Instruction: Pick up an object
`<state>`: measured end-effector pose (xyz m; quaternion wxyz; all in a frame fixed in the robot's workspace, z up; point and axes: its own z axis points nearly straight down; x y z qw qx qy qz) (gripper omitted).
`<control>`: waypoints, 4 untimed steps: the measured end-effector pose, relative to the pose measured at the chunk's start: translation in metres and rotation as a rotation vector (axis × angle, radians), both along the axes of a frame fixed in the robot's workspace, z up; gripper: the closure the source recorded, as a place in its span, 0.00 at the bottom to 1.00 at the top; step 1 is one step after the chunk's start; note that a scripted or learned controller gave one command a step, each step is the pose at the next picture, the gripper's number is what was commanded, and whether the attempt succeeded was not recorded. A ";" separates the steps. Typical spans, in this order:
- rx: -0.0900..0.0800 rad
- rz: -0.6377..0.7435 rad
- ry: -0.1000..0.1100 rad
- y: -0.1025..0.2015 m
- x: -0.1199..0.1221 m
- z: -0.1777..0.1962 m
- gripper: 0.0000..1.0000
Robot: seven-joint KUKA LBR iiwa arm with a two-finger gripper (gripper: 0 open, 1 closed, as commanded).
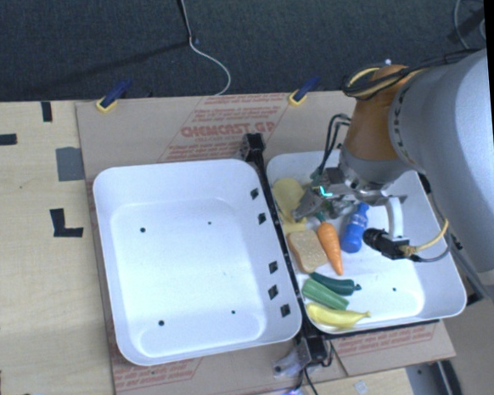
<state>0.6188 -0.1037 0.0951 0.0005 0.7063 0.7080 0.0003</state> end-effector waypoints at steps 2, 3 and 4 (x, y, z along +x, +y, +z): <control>-0.002 -0.006 0.004 -0.033 0.011 -0.011 0.00; 0.001 0.001 0.002 -0.006 0.050 -0.011 0.00; 0.000 -0.003 0.006 -0.002 -0.010 -0.011 0.00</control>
